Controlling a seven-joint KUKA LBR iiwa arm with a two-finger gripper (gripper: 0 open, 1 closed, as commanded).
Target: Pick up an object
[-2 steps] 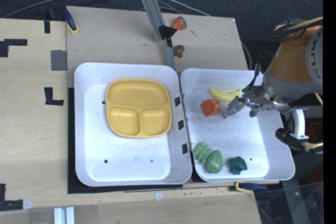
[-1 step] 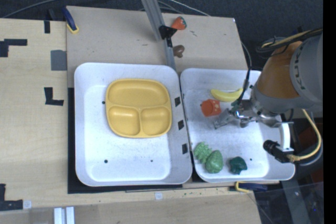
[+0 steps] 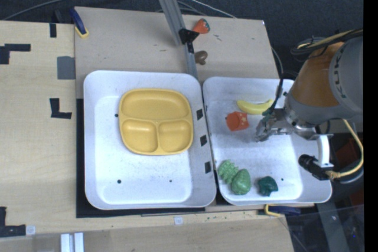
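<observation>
Four small objects lie in the right bin [image 3: 307,189], and we count them from the near edge toward the far one. Closest to us is a dark green piece [image 3: 267,185], and just beside it, to the left, a light green bumpy thing [image 3: 235,177], perhaps a toy vegetable; its long axis runs slantwise, from the upper left to the lower right. Farther back we see one red-orange object [image 3: 237,121], and a little behind it one banana [image 3: 255,106]. The banana lies almost crosswise in the bin, its long axis going left to right, with the right tip pointing toward the arm.

One gripper [image 3: 263,130] hangs low over the bin, between the red-orange object and the arm's grey body, just below the banana. We see nothing between its fingers; whether they are spread or closed we cannot tell.

In the left bin [image 3: 100,144] rests one yellow plate [image 3: 156,121] with three compartments.
</observation>
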